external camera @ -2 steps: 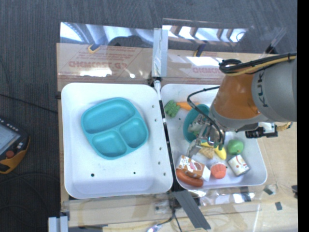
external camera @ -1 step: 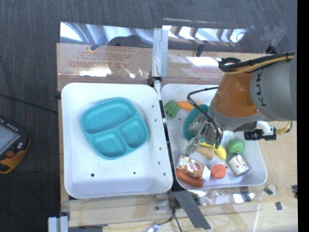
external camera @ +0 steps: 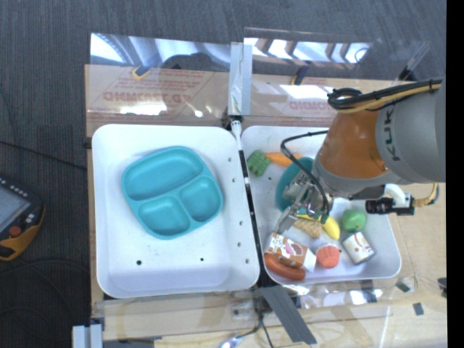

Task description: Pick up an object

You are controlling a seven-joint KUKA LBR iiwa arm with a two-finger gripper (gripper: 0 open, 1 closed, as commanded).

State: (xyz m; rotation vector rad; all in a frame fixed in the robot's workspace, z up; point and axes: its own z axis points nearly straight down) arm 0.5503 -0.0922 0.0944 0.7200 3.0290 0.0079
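Observation:
My gripper (external camera: 301, 207) hangs low over the middle of the right bin (external camera: 388, 267), below the grey arm with its orange band (external camera: 351, 147). Directly around it lie a teal bowl (external camera: 290, 182), a tan waffle-like piece (external camera: 309, 228) and a yellow lemon (external camera: 331, 228). Nearby are a green apple (external camera: 354, 220), a small can (external camera: 358, 247), a red tomato (external camera: 328, 257), a printed snack pack (external camera: 284, 250) and a sausage (external camera: 284, 271). A green vegetable (external camera: 258, 163) and an orange carrot (external camera: 278, 158) sit at the bin's far left. Nothing is visibly lifted.
The left bin (external camera: 116, 267) holds a teal divided plate (external camera: 172, 191). A ridge (external camera: 246, 194) separates the two bins. Black cables (external camera: 348, 96) loop off the arm above the right bin. Cardboard and clear panels stand behind the bins.

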